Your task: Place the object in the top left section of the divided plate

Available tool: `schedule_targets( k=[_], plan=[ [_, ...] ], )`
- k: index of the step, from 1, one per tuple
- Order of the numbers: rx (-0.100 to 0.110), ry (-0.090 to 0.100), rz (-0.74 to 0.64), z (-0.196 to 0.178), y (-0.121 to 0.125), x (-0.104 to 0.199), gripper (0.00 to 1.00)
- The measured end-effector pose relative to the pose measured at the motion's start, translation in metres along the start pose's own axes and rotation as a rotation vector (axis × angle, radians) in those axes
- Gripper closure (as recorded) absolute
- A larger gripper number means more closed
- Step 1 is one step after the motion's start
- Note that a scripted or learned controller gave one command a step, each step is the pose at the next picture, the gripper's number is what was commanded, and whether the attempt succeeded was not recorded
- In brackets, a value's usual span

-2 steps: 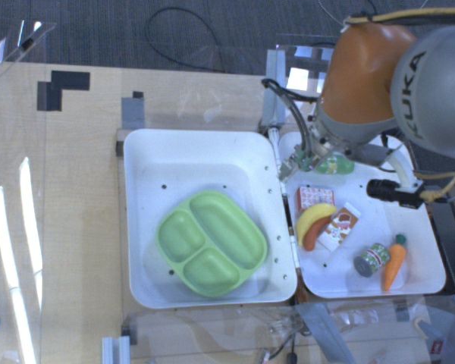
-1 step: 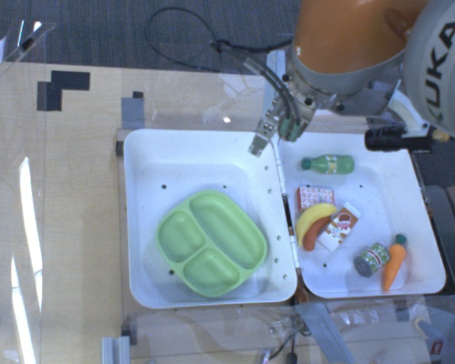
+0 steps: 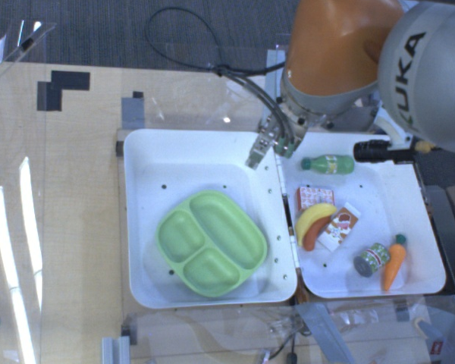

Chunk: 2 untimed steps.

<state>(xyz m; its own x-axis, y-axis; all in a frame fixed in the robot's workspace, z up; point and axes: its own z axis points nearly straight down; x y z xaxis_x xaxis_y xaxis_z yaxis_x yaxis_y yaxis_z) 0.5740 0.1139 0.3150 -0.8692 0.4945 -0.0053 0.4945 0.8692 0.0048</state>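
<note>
We see the gripper [image 3: 269, 147] hanging over the far edge of the bench's two bins, just above the wall where they meet. Its fingers stand a little apart with nothing between them, so we read the jaws as released.

The green divided plate [image 3: 212, 243] lies in the left bin [image 3: 148, 203], toward its near edge, well apart from the jaws.

The objects lie in the right bin [image 3: 428, 279]: a green bottle [image 3: 327, 164] at the far edge, nearest the jaws; then a small red-and-white box [image 3: 315, 197], a banana [image 3: 312, 218], a sausage [image 3: 315, 232] and a carton [image 3: 338, 227] clustered mid-bin; a can [image 3: 371, 259] and a carrot [image 3: 393, 262] near the near right corner.
</note>
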Motion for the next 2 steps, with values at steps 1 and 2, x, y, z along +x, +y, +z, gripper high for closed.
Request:
schedule_targets(
  k=[1,2],
  plan=[
    [0.001,0.002,-0.025,0.092,0.023,-0.005,1.0],
    [0.001,0.004,0.103,0.187,0.07,0.074,1.0]
  ],
)
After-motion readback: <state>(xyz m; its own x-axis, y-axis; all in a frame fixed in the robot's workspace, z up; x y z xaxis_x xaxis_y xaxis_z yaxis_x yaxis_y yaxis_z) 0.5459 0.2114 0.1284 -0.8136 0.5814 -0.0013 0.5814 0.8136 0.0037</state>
